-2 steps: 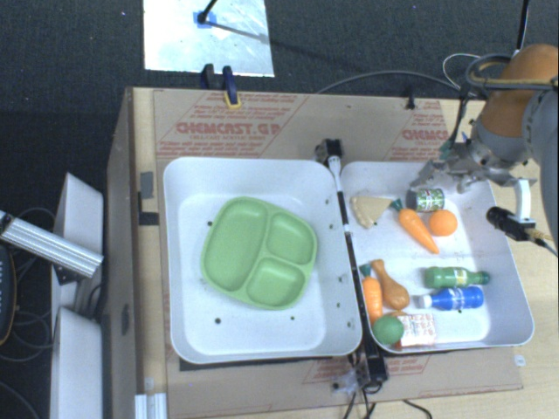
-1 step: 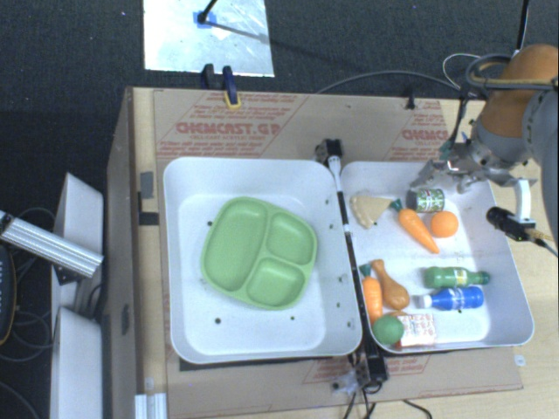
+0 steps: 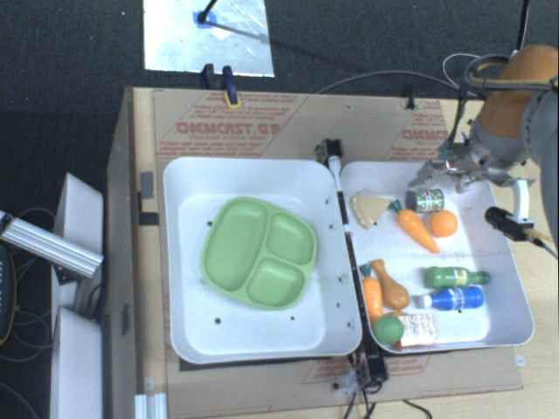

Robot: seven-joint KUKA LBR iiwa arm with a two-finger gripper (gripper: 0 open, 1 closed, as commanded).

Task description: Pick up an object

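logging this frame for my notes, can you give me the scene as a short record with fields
left bin: holds a green divided plate
right bin: holds toy food and bottles
near gripper: small green can, orange ball, carrot
far side of bin: pale wedge
near edge: green bottle, blue bottle, drumstick, small carrot
arm: reaches in from the right, over the right bin's far corner
gripper: just above the green can, nothing seen held
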